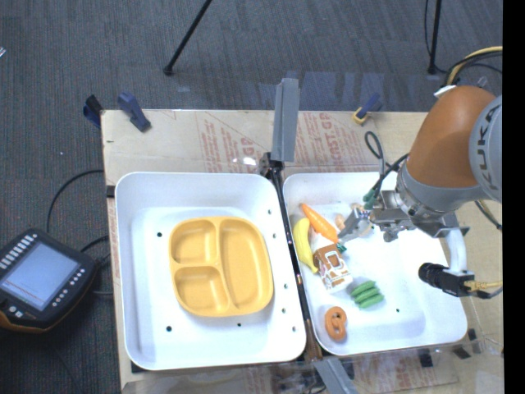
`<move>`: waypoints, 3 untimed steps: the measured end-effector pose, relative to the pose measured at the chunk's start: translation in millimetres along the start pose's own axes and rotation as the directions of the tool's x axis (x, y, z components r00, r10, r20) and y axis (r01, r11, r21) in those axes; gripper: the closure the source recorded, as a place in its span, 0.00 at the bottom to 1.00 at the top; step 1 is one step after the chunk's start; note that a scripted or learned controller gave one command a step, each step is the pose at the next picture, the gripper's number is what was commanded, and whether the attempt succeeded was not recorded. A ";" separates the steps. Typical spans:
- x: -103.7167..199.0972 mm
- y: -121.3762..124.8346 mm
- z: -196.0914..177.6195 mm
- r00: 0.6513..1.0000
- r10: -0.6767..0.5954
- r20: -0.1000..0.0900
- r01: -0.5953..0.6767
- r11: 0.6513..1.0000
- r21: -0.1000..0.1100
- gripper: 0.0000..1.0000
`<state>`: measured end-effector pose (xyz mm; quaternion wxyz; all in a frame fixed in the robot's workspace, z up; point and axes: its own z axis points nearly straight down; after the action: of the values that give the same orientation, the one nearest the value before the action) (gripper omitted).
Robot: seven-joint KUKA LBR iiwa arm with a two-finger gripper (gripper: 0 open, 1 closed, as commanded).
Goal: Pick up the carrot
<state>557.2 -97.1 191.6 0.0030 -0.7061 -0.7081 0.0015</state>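
White plastic walls hem the right bin (pixel 443 318), its right half bare floor. One carrot (pixel 318 222) lies near the bin's left wall, one banana (pixel 304 245) just beside it, one pretzel (pixel 335 322), one green bean cluster (pixel 366 293). The gripper (pixel 351 226) hovers at the carrot's right end, fingers parted, holding nothing.

You can't tell how the gripper (pixel 354 224) stands over the carrot's (pixel 318 222) far end; the arm (pixel 455 150) runs off the right edge.
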 end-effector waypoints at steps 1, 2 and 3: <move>3.9 37.2 80.1 0.998 0.066 0.000 -0.066 0.998 -0.007 0.00; 10.0 76.4 105.1 0.984 0.181 0.000 -0.181 0.984 -0.002 0.00; 9.6 75.8 95.8 0.984 0.180 0.000 -0.180 0.984 0.002 1.00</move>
<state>632.3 -87.1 95.3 0.0038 -0.7671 -0.6415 0.0022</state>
